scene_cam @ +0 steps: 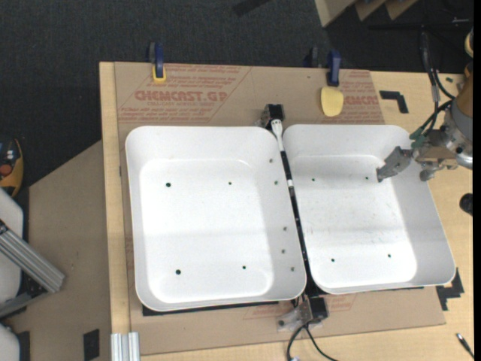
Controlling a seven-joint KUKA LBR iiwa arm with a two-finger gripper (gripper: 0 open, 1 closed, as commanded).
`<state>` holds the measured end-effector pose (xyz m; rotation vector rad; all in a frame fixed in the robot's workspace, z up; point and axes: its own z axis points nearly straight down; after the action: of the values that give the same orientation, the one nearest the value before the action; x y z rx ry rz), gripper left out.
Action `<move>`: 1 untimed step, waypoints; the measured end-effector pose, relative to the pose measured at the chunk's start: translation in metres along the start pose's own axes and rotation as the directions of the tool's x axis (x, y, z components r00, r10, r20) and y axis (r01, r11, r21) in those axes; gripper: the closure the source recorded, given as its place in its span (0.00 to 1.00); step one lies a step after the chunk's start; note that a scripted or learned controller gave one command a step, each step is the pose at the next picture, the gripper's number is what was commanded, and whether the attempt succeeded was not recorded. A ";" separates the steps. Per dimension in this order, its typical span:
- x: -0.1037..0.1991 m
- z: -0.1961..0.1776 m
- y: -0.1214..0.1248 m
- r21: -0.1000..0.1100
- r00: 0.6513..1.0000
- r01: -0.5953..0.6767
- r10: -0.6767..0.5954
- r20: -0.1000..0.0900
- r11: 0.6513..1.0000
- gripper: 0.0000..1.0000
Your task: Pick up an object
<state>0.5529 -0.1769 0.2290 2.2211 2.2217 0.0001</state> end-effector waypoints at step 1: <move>0.000 -0.011 0.001 -0.003 1.000 0.001 -0.001 0.001 1.000 1.00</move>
<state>0.5536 -0.1771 0.2399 2.2183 2.2204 0.0021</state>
